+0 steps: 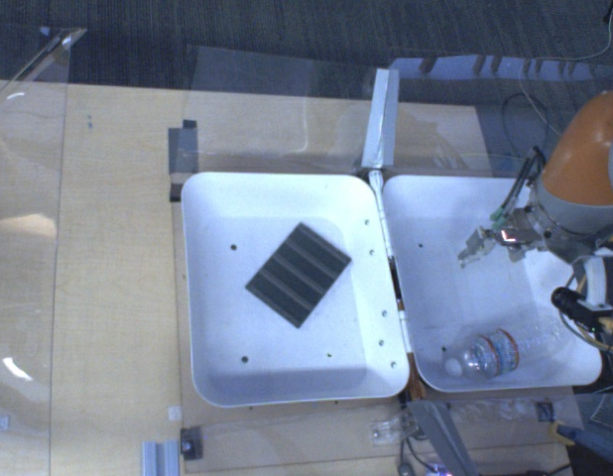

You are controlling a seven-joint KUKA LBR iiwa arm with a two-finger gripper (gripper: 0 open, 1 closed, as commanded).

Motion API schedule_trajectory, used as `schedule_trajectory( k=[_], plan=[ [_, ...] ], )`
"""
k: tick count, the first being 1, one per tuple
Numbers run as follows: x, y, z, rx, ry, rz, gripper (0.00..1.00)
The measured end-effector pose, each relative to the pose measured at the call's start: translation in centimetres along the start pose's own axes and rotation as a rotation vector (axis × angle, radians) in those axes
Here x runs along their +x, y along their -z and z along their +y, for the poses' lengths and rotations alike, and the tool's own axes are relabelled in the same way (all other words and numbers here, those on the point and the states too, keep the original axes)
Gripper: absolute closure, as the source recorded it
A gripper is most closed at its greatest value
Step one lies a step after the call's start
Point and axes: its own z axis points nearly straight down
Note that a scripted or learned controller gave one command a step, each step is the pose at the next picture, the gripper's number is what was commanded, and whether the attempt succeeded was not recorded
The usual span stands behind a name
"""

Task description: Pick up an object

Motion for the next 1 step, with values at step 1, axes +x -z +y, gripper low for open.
schedule_trajectory(
  k=[1],
  plan=[
    [6.98,-5.13,-0.57,-0.005,-0.057,0.001,0.00]
  ],
)
